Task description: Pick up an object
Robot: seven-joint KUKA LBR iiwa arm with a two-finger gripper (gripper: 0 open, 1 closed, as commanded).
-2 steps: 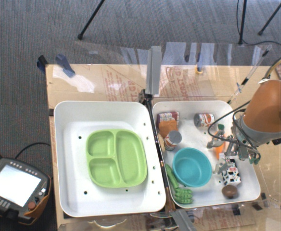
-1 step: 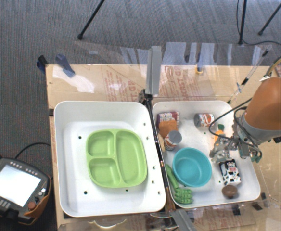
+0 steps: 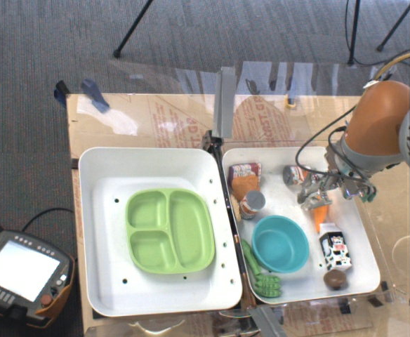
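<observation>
The gripper [image 3: 316,194] hangs low over the right bin [image 3: 371,262], toward its far right part, with the grey wrist and orange band directly behind it on the arm's side. Whether it is spread or pressed together, I cannot tell (the metalwork blurs together from up here). Right under it, touching or nearly so, sits an orange carrot-like piece [image 3: 319,216], poking out toward the camera side. Just beyond that piece, nearer us, lies a small black-and-white carton [image 3: 336,250], and past it a brown round object [image 3: 335,279] near the bin's front corner. Immediately to the gripper's left and away from us is a crumpled silver can [image 3: 292,175]. Further left, a tin [image 3: 252,203] stands beside an orange-and-red packet [image 3: 245,176]. Down and left of the gripper rests a teal bowl [image 3: 281,243], with a green toy fork [image 3: 261,275] along the bin's left wall. Well apart, in the left bin [image 3: 100,181], lies a green divided plate [image 3: 170,231].
</observation>
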